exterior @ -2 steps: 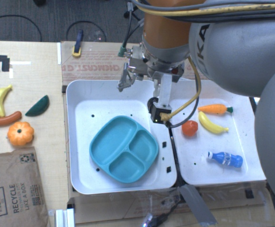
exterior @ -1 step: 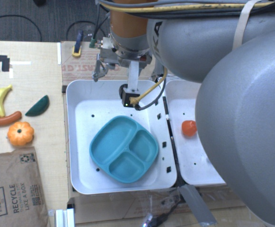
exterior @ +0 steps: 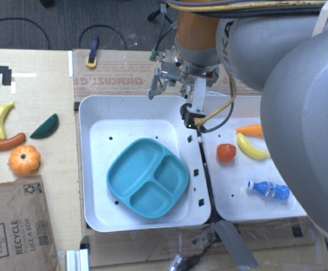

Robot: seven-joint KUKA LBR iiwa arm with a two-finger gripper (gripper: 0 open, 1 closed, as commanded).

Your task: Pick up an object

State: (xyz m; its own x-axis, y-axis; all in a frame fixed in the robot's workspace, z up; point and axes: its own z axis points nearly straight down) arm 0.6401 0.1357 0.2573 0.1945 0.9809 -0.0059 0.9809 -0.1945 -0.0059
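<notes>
Above the back rim of the left shallow white bin (exterior: pixel 96 151), gripper (exterior: pixel 172 86) hovers clear, likely pre-descent, open/closed can't tell; teal divided plastic plate (exterior: pixel 148 178) lies flat below.

Teal divided plate (exterior: pixel 148 178) flat in left bin (exterior: pixel 96 151); tomato (exterior: pixel 226 152), banana (exterior: pixel 252 148), carrot (exterior: pixel 250 130), bottle (exterior: pixel 270 190) — right bin (exterior: pixel 237 202).

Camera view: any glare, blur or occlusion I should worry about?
Camera view: lighting is even, shadows are soft, and there is no strong glare on the white left bin; the blue tray is sharp; the arm, close to the lens, looks large and soft-focused and hides the right-hand part of the right bin.
</notes>
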